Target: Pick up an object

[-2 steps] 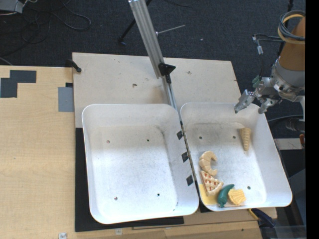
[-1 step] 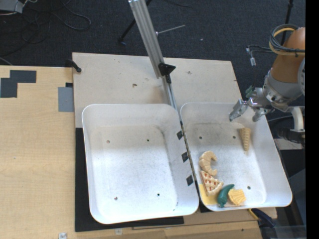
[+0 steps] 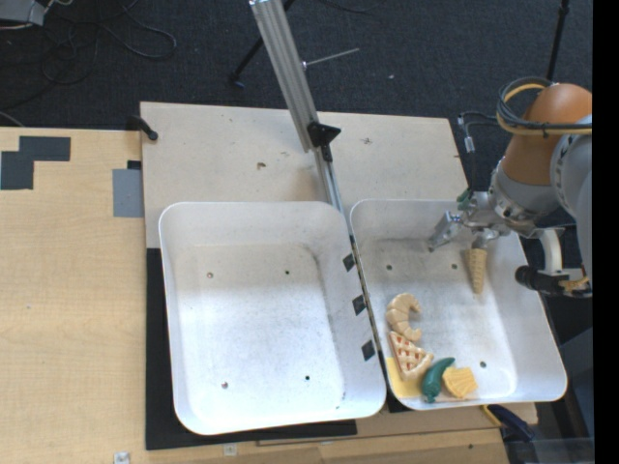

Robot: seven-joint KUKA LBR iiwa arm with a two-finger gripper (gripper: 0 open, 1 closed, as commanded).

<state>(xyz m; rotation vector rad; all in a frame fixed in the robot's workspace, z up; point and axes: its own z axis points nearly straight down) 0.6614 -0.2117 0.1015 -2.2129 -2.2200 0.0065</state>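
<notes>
Camera view: my pincer (image 3: 462, 222) hangs over the far part of the right bin (image 3: 542, 351), its state not readable from this angle. An ice-cream cone (image 3: 477, 269) lies just nearside of the pincer, long axis running away from it, point toward the near rim. Judged target: the cone, closer than the croissant (image 3: 405, 307) and waffle slice (image 3: 410, 353).

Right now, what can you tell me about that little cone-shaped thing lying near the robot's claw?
The cone looks like a toy ice-cream cone, tan and waffle-textured, probably plastic. It lies on its side on the floor of the right-hand bin, near the far right corner, wide end toward the gripper and pointed tip toward the near edge. It lies apart from the other toy food in that bin. Whether the gripper touches it is unclear.
</notes>
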